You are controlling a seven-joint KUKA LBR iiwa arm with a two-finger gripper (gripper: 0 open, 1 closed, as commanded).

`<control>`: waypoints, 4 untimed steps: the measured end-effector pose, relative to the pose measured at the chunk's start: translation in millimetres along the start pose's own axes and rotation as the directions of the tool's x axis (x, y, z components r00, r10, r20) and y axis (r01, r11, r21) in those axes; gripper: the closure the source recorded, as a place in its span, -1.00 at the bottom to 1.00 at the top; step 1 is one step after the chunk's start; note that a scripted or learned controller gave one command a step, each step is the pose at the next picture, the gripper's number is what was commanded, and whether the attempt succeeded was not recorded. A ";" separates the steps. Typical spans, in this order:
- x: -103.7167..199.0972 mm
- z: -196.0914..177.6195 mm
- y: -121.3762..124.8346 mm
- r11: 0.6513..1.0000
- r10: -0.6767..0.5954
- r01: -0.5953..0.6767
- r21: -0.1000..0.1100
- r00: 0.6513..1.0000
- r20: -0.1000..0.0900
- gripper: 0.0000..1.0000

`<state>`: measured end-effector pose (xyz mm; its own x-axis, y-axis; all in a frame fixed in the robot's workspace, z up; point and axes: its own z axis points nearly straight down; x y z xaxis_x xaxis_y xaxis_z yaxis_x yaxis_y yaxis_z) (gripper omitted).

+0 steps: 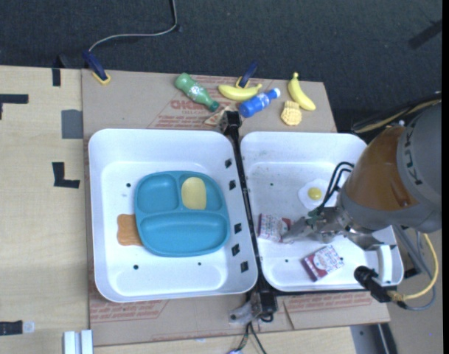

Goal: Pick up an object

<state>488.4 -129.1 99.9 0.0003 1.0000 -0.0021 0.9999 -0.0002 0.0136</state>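
The arm reaches into the right bin (283,142), its gripper (298,227) low over the bin floor beside a small red-and-white packet (270,227); whether the fingers are released or clenched cannot be told. A second red packet (324,262) lies near the bin's front wall, and a fried-egg toy (311,194) sits behind the wrist. The left bin (106,153) holds a blue divided plate (181,216) with a yellow piece (194,193) in one compartment.
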 end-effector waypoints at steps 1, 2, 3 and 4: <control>33.7 -50.0 66.2 1.000 -0.002 0.002 0.013 1.000 -0.002 -1.00; 32.3 0.9 62.3 1.000 0.000 0.001 0.014 1.000 -0.002 -1.00; 8.6 -109.8 47.2 1.000 0.000 0.000 0.012 1.000 0.000 -1.00; 29.7 -25.8 60.0 1.000 -0.001 0.001 0.018 1.000 -0.003 -1.00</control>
<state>548.0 -99.3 126.4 -0.0006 1.0000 0.0011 1.0000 0.0007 -0.0046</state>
